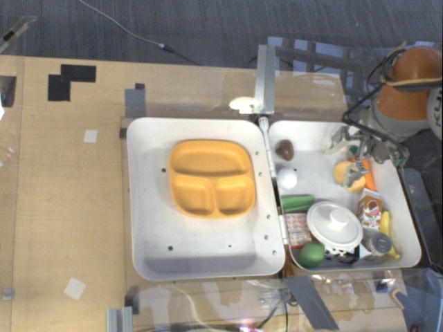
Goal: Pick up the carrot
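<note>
The carrot (369, 178) is a slim orange piece lying in the right bin (315, 133) near its far right wall, beside a yellow fruit (342, 173). My gripper (356, 154) hangs just over the carrot's upper end and partly covers it. The grey arm with its orange band (408, 81) comes in from the upper right. From this angle I cannot make out whether anything is held.
Also in the right bin are a brown object (284, 149), a white ball (286, 179), a green cucumber (297, 203), a white lidded bowl (334, 225), a lime (311, 254), a small carton (370, 206) and a banana (385, 223). The left bin (149, 247) holds a yellow divided plate (211, 178).
</note>
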{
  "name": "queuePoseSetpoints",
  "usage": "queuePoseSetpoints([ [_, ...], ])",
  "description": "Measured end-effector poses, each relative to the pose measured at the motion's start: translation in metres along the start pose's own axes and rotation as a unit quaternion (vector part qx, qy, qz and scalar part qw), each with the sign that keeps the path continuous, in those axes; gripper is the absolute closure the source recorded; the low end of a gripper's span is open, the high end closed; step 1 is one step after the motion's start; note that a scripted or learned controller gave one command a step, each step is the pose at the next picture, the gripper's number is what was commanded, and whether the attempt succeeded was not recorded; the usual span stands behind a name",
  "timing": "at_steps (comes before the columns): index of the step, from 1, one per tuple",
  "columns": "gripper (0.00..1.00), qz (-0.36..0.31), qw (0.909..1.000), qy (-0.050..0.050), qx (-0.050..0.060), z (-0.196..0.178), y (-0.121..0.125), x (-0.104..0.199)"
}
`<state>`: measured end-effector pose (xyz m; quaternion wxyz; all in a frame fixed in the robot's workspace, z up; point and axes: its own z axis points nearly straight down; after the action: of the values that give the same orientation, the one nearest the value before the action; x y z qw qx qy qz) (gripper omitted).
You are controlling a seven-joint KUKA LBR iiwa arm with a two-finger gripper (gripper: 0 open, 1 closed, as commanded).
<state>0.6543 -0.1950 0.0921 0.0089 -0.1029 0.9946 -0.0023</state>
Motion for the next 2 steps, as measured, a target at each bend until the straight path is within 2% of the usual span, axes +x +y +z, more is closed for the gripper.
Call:
queuePoseSetpoints([
  [1,0.0,-0.024,0.9997,0.002,-0.001,0.002,0.063,0.011],
  [2,0.0,-0.075,0.9972,-0.001,0.001,-0.001,0.025,-0.011],
])
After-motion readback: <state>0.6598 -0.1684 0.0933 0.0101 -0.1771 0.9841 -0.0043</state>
